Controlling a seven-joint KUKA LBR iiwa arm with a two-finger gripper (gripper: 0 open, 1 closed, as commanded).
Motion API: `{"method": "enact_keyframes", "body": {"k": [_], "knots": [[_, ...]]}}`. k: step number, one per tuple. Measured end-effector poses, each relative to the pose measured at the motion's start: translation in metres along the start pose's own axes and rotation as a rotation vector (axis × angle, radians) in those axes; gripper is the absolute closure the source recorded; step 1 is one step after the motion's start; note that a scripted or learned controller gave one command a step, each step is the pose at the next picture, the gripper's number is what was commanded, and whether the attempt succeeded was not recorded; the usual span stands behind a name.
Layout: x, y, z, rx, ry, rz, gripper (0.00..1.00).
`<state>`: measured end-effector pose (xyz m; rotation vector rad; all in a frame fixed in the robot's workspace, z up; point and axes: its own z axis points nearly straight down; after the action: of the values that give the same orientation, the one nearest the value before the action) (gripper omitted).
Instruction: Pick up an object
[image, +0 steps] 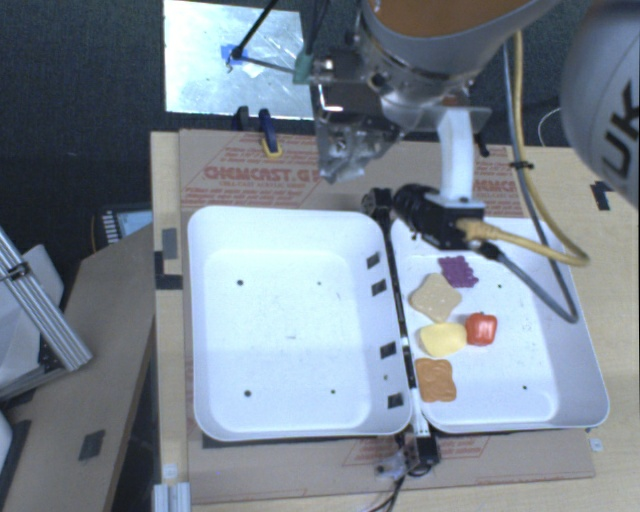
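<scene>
— Five little toy foods sit in the right bin (530, 385). Can you see them?

— Yes! They are bunched up near that bin's left wall, in the middle right of the frame. At the top is a purple lump (457, 270), maybe grapes.

— Just under it is a pale tan slice (436, 297), like bread. Under that is a yellow piece (442, 339).

— And a red piece (481, 329) is right up against the yellow one, on its right side.

— Lowest of all is an orange-brown slice (435, 380), close to where the two bins meet.

— Where is the claw?

— The claw (338, 165) is high up, in the top middle of the frame. It hangs over the brown cardboard sheet (250, 175) with red letters, past the top edge of the left bin (280, 320). It is well apart from the toy foods.

— Is it spread or pressed together?

— I cannot tell. It looks shiny and blurry.

— What holds it up?

— The grey arm (440, 20) with the orange band, at the top right.

— What is under it all?

— Both bins lie side by side on the cardboard, and the cardboard lies on the tan bench (165, 330). A blue and yellow clamp (268, 135) sits at the cardboard's top edge, in the upper left.
</scene>
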<state>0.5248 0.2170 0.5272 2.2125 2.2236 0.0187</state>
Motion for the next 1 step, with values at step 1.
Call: {"method": "enact_keyframes", "body": {"k": [1], "knots": [[0.0175,0.0081,0.0362,0.013,-0.005,-0.001,1.00]]}}
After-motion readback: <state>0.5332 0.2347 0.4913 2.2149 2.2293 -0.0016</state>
